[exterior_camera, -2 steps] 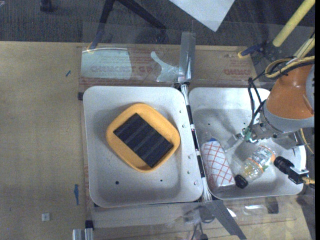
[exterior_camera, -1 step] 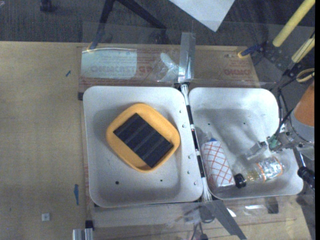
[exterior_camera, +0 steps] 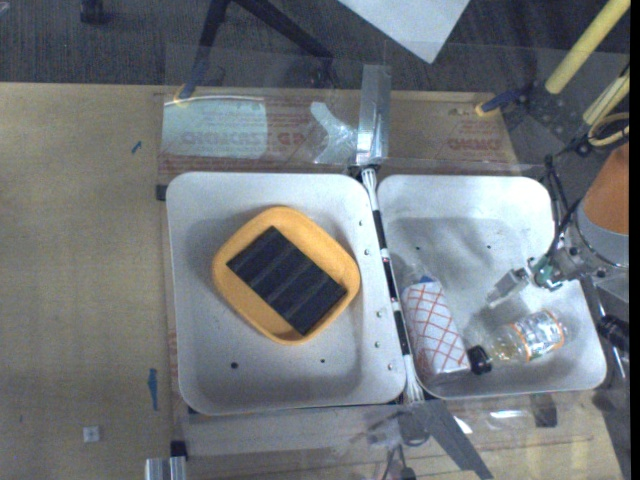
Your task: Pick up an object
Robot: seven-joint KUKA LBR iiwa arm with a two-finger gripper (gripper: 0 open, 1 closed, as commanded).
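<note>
A: Which target, given the gripper (exterior_camera: 508, 286) poised over the right-hand shallow white bin (exterior_camera: 470, 190), near its far right side?

B: Probably the clear plastic bottle with the black cap (exterior_camera: 528, 336); lying on its side just below and right of the gripper, close to the bin's near wall; nearest candidate by far.

A: Spread or closed at the tip?

B: Cannot tell from this slant; too small and blurred; nothing visibly held.

A: Other options?

B: The red-and-white checked paper cup (exterior_camera: 436, 326), lying tipped against the bin's left wall, its lower end near the bottle's cap; also the rounded yellow-orange tray with a dark ribbed panel (exterior_camera: 286, 286), alone in the left-hand white bin (exterior_camera: 200, 348), well apart and likely too broad for a pinch.

A: Best approach for the bottle, then?

B: Shift slightly toward the near edge; line the jaws across the bottle's narrow width, not along its length; descend straight over the middle of the body, away from the cap; expect rolling on smooth plastic, so close gently and squarely; keep clear of the bin's right wall and of the checked cup; lift slowly and confirm the catch before rising.
</note>
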